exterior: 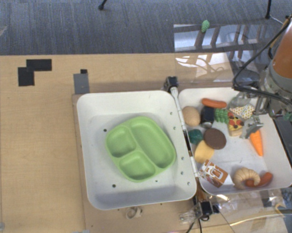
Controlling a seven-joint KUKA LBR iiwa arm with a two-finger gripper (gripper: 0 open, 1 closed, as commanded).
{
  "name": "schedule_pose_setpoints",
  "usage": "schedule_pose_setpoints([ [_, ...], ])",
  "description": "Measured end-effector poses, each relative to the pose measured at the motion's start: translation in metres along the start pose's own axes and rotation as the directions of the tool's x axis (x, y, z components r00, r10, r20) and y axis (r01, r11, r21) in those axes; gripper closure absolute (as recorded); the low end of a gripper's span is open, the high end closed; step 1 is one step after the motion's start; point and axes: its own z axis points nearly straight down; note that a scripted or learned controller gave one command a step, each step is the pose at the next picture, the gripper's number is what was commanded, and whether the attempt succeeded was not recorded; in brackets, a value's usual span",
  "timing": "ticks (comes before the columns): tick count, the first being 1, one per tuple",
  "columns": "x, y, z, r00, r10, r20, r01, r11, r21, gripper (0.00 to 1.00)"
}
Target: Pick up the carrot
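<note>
camera view: i see the arm [286, 59] coming in from the right, over the right bin [282, 176]. the gripper [252, 127] sits low at that bin's right side, just above the carrot [257, 142]. i can't tell how wide the hand is; it's small and lost in glare, so no call on that. nothing reads as held.

the carrot lies flat on the bin floor near the right wall, thick end toward the gripper, tip pointing down-frame. the gripper looks to be touching or just off the thick end; can't tell which.

the rest of the right bin is crowded: a sausage [214, 103], an egg [191, 116], a brown disc [215, 138], a yellow piece [204, 152], a printed box [214, 174], a croissant [246, 176] and a colourful packet [238, 118] just left of the gripper. the left bin [95, 181] holds a green tray [139, 148], well apart from the work.

my read: i'm at the approach or grasp step, nothing lifted yet.

risks from here:
- contact is at the carrot's end, not mid-body. closing there could squirt it out or tip it on the lift.
- the taper means poor grip toward the tip.
- the packet is close on the left; a finger could catch it.
- the right wall is near, so a finger could land on the rim.
</note>
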Motion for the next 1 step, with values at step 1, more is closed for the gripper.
schedule_pose_setpoints([
  [1, 0.0072, -0.0383, 0.1428, 0.97, 0.242, -0.011, -0.242, 0.97, 0.0, 0.0],
])
